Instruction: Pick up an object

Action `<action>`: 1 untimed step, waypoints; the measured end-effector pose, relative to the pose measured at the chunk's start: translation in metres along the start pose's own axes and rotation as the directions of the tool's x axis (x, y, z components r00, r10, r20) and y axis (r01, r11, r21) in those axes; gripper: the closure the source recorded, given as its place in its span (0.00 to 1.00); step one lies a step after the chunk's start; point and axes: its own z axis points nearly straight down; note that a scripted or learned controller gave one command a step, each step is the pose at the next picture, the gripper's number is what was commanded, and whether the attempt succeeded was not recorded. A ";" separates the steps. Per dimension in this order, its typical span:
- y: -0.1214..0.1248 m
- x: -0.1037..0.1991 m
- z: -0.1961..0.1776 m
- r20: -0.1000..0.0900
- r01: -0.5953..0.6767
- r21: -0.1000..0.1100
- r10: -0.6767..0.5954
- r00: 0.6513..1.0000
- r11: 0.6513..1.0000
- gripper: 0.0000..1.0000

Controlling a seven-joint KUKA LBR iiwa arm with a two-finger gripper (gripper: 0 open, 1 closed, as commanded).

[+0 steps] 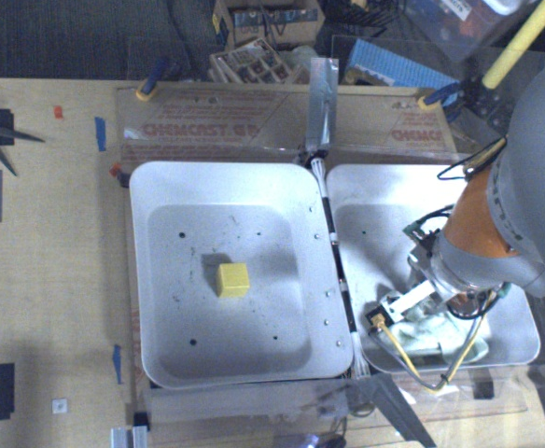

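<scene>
1. Nearest the camera, I am holding my hand (429, 320) low in the near corner of the shallow white right-hand bin (384, 215). It is hanging right over a pale greenish-white, soft-looking thing (436, 342), which is the object I am judging to be my pick. My own wrist is covering the hand, so I cannot tell whether it is wide, narrow or gripping anything.
2. I am working very close to that bin's near wall. A closing hand could be scraping the wall, or pinching only an edge of the pale thing.
3. The pale thing is looking limp. A shallow pinch would probably be slipping free on the lift, or the thing could be sagging and snagging on the rim.
4. Farther off, a small yellow cube (233, 279) is lying alone in the shallow white left-hand bin (160, 183), well apart from my hand. It is looking like the easier target, but crossing to it too low would be risking a knock on the two rims where the bins meet.
</scene>
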 end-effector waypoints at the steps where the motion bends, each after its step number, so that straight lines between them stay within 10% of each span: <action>1: 0.046 0.025 0.000 0.004 -0.350 0.004 0.350 0.937 0.937 1.00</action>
